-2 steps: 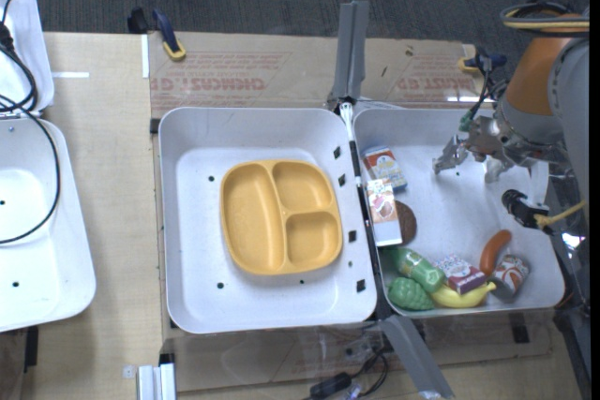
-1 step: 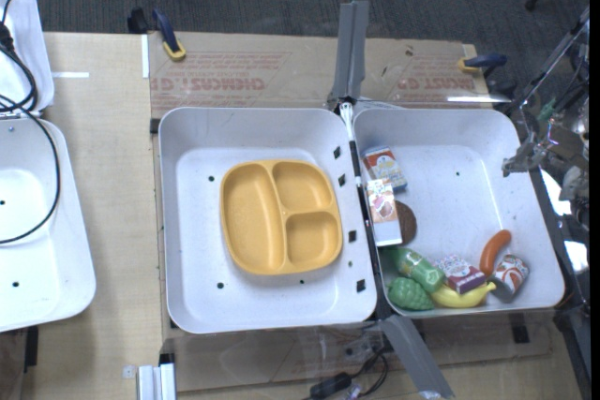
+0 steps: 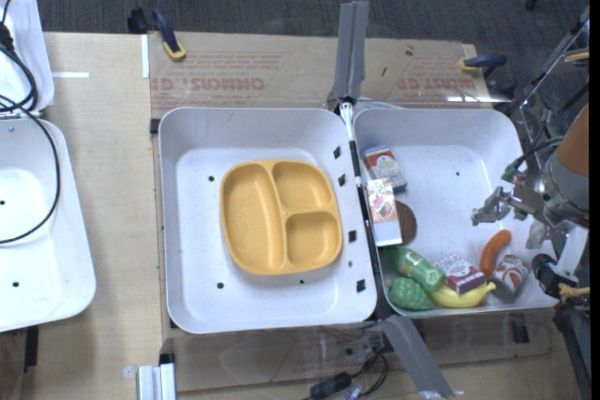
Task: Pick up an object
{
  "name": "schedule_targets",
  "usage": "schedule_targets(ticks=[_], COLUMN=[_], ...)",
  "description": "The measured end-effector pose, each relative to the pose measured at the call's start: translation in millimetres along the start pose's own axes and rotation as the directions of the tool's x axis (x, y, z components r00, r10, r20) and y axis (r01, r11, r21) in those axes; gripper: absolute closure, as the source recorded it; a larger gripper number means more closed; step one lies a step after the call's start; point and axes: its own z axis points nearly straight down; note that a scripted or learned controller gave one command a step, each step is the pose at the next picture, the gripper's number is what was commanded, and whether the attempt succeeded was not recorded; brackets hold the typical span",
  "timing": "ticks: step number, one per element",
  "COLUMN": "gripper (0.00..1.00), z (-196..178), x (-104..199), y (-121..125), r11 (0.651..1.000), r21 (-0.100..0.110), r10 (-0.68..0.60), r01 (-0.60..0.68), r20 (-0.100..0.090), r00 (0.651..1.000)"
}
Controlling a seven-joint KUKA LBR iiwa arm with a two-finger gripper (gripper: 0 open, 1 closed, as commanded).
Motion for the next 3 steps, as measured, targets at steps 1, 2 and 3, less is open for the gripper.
schedule_targets(ticks=[1, 2, 3], gripper=[0.0, 1.0, 1.0], z=[48.4, 39.3, -82.3], x=[-10.7, -13.9, 68.9], y=[-17.7, -16.7, -1.0], r11=[0.999, 1.0, 0.999], r21=[0.007, 0.003, -0.003], r10=[-0.033, -0.028, -0.052], r01=[0.033, 0.028, 0.052], r20=[-0.011, -0.004, 0.001], r00=[0.999, 1.0, 0.999])
